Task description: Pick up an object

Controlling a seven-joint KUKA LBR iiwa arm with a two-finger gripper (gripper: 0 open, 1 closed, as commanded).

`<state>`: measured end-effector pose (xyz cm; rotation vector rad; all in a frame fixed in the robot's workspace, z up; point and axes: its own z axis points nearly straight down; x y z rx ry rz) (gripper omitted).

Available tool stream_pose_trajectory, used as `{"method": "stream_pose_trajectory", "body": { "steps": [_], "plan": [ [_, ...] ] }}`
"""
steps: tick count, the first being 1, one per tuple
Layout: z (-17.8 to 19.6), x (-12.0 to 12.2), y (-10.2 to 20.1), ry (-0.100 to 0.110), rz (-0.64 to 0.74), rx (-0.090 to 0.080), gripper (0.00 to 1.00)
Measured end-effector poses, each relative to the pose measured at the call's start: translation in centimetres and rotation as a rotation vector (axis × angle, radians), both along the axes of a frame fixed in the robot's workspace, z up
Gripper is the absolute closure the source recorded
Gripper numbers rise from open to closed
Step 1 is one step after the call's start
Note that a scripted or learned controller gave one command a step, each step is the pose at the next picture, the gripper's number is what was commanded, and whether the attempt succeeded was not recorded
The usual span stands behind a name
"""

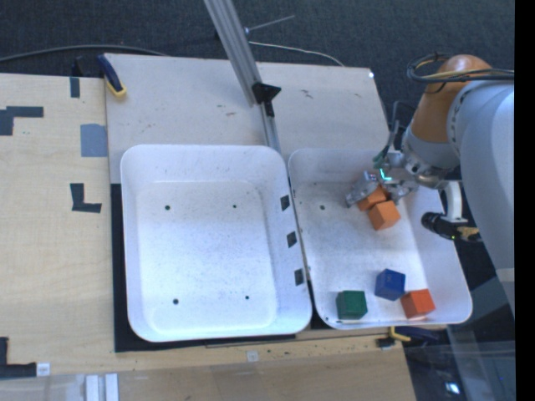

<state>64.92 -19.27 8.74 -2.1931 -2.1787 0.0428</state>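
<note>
gripper [374, 190] over right bin [322, 224], touching orange block [384, 215] | green block [352, 304], blue block [389, 283], orange-red block [417, 303] near front wall | left bin [134, 224]

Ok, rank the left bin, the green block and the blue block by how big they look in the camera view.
1. The left bin, by far the largest.
2. and 3. The green block and the blue block look about the same size, so I won't rank one over the other.

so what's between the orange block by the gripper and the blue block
Nothing: the camera view shows bare white bin floor between the orange block and the blue block.
</note>
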Motion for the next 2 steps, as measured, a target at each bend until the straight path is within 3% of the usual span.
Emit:
{"method": "stream_pose_trajectory", "body": {
  "steps": [1,2],
  "plan": [
    [0.9,-0.1,0.0,0.004,0.002,-0.001,1.00],
    [1.1,-1.0,1.8,-0.051,0.007,-0.016,1.00]
  ]
}}
